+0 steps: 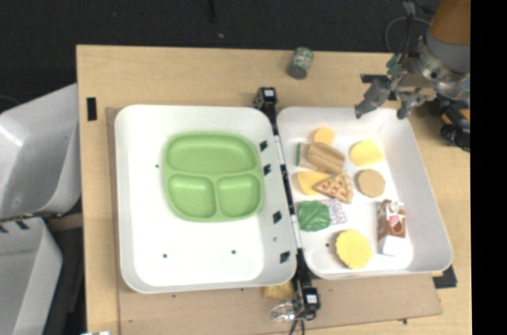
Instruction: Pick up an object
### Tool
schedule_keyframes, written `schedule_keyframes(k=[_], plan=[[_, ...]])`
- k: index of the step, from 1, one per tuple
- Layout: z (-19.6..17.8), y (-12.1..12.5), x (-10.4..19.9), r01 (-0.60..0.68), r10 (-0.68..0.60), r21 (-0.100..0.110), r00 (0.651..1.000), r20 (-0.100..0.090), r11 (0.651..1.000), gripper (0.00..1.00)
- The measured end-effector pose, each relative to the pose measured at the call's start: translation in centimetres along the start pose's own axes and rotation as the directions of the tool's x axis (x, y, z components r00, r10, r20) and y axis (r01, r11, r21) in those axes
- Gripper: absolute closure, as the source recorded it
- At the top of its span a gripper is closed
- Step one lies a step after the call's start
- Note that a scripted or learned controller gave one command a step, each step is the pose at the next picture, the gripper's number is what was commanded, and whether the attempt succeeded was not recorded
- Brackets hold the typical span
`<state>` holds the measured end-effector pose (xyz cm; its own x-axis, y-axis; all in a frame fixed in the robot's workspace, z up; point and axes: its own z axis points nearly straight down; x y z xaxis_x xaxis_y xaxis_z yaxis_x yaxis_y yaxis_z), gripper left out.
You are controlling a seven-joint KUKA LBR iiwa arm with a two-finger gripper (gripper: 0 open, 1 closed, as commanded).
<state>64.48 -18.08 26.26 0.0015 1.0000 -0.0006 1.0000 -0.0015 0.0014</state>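
The two-finger gripper (383, 102) hangs above the far edge of the right shallow white bin (424, 191), near its back right corner. Its two dark fingers are spread wide apart and there is nothing between them. Behind it, the grey arm with the orange band (451, 17) comes in from the right side.

In this right bin lie the toy food pieces, all well below the gripper. Nearest are a round yellow piece (366, 153) and a small orange-yellow block (323, 137), which touches a tan bread-like roll (325, 158). Further toward the front are a brown round disc (370, 183), a pizza slice (336, 188) beside a yellow wedge (309, 182), a green leafy piece (314, 215), a yellow ribbed round piece (353, 248) and a small brown and white carton (391, 226).

The left white bin (142, 246) holds a green plastic tray with three compartments (212, 175). A small grey-green can (300, 62) lies on the wooden bench (158, 72) behind the bins.

In my judgement the task is at its start: no object is grasped or lifted yet. What remains is to choose a piece, go down, close on it and raise it.
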Motion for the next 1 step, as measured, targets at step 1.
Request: schedule_keyframes(k=[1], plan=[[-1.17,0.1,-0.05,0.003,-0.003,-0.004,1.0,0.002,1.0,1.0]])
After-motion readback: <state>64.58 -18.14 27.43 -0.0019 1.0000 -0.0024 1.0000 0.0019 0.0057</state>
